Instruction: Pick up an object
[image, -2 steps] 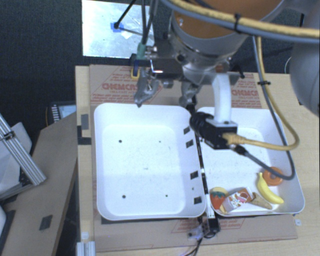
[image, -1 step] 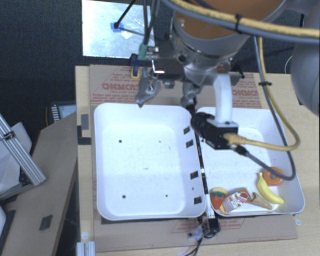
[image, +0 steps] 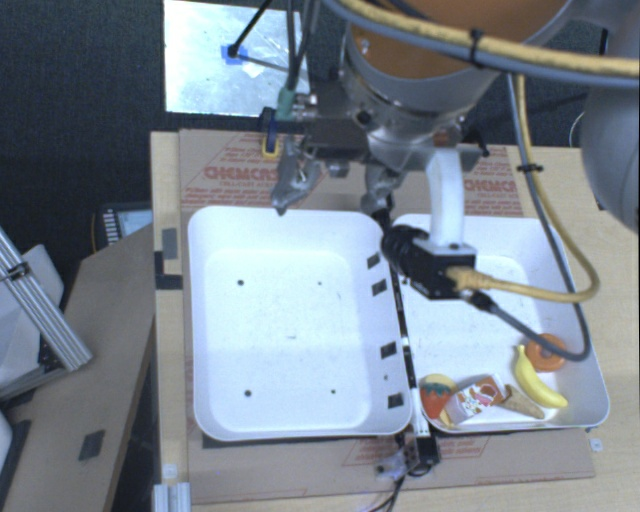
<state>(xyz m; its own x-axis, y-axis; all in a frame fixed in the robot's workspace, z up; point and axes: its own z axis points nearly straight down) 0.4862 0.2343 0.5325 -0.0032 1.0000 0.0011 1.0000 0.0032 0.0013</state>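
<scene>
Down at the near corner of the right shallow white plastic bin (image: 590, 400), the objects huddled together: a yellow plastic banana (image: 536, 379), a small orange round toy (image: 546, 351) just behind it, a red-and-white printed packet (image: 474, 398) and a red tomato-like piece (image: 437, 393). The left white bin (image: 290, 320) sat beside it. Further back, the gripper (image: 330, 190) hung over the bins' far rim, fingers (image: 292, 187) spread, nothing between them. A yellow cable (image: 520, 290) trailed across.
</scene>
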